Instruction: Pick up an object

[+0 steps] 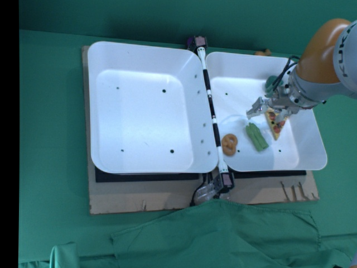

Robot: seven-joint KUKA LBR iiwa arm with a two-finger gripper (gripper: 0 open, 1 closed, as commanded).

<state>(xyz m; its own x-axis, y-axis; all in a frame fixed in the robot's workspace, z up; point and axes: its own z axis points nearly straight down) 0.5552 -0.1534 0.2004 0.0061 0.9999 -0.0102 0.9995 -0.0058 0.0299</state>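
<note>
The gripper [269, 109] hangs low over the right bin [312, 149], right above the pizza slice [274, 123], which lies on the bin floor toward the far right side; whether anything is clamped cannot be told from this slant, and the slice looks to be lying flat, not lifted. The slice is a small toy wedge — probably light, stiff plastic with a smooth, somewhat slippery top — so it should not deform, but it could skid or flip if pinched on its thin edge. Its long axis runs roughly from the arm down toward the near rim, with the narrow tip pointing to the near side and the wider crust end tucked under the wrist. A grip across the width, near the middle where the sides are still close together, seems the safest hold. Just beside it, on the left, a green pod-shaped toy [257, 137] lies on a similar slant — near enough to get nudged — and a pretzel [229, 143] sits further left, close to the divider between the bins.
</note>
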